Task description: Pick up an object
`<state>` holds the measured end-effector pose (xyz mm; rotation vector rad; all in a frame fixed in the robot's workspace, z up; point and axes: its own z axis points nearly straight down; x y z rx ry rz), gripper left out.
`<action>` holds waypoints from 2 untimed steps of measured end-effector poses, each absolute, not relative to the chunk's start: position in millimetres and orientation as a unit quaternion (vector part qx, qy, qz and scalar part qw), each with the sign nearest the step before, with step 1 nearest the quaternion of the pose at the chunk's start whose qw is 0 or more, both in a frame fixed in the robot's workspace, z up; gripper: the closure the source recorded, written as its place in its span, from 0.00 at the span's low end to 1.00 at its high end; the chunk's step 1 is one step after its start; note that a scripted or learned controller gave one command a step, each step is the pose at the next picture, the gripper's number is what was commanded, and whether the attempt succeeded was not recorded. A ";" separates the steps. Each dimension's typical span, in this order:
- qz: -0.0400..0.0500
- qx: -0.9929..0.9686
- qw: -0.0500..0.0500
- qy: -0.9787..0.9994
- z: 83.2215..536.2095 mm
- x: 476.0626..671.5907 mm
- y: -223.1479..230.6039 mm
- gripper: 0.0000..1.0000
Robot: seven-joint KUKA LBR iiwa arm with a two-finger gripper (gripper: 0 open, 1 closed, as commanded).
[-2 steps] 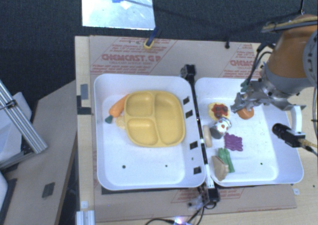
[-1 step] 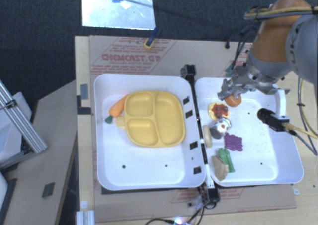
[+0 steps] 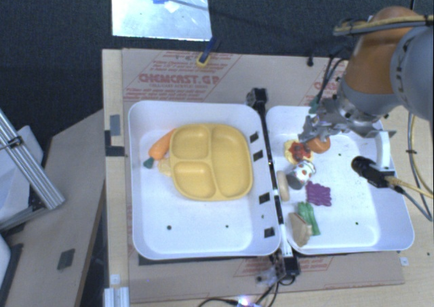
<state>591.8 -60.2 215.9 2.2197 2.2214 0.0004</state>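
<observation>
An orange toy (image 3: 319, 143), round and smooth, lies near the top of the right bin (image 3: 386, 231), directly under the gripper (image 3: 313, 131). The gripper's grey metal tips reach down to it, but whether they are spread or closed, or grip anything, cannot be told from this angle. Just beside the orange toy, toward the bin's left wall, sits a lumpy yellow-and-red toy (image 3: 296, 152), then a small grey-and-white piece (image 3: 300, 173). Lower lies a knobbly purple bunch (image 3: 318, 194), a ridged green piece (image 3: 308, 215) and a tan wedge like a sandwich (image 3: 298, 228). The left bin (image 3: 196, 241), shallow glossy white plastic, bears a yellow tray (image 3: 207, 161) with three compartments and rounded corners. A tapered carrot (image 3: 159, 145) lies touching the tray's left edge. The arm (image 3: 380, 62) is bulky, orange over grey.
</observation>
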 end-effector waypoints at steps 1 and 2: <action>0.001 0.707 0.001 0.707 234.9 591.3 -67.8 1.00; 0.000 0.707 0.001 0.707 224.1 590.5 -75.6 1.00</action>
